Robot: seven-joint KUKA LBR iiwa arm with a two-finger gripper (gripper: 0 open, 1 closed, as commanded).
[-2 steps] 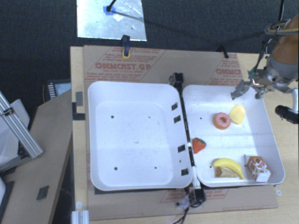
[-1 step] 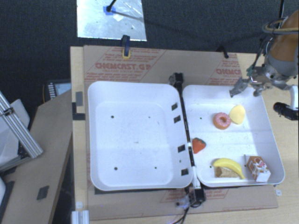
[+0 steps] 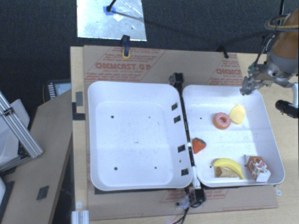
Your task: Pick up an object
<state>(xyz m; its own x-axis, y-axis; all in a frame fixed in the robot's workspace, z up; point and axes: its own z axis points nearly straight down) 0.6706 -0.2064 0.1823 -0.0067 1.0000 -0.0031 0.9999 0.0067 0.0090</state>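
The right bin (image 3: 261, 125) holds a pink donut (image 3: 221, 121), a yellow lemon-like piece (image 3: 237, 114), a red strawberry-like piece (image 3: 198, 145) at its left wall, a banana (image 3: 228, 165) over a brown slice (image 3: 225, 172), and a small red-and-white carton (image 3: 258, 168) in the near right corner. My gripper (image 3: 246, 88) hangs over the bin's far right corner, up and to the right of the lemon piece, apart from every object. Nothing shows between its fingers.
The left bin (image 3: 135, 134) lies beside the right one, joined by black clips (image 3: 180, 120) along the shared wall. A silver sheet (image 3: 111, 13) lies beyond the bench. A yellow clamp (image 3: 126, 48) grips the far cardboard edge.
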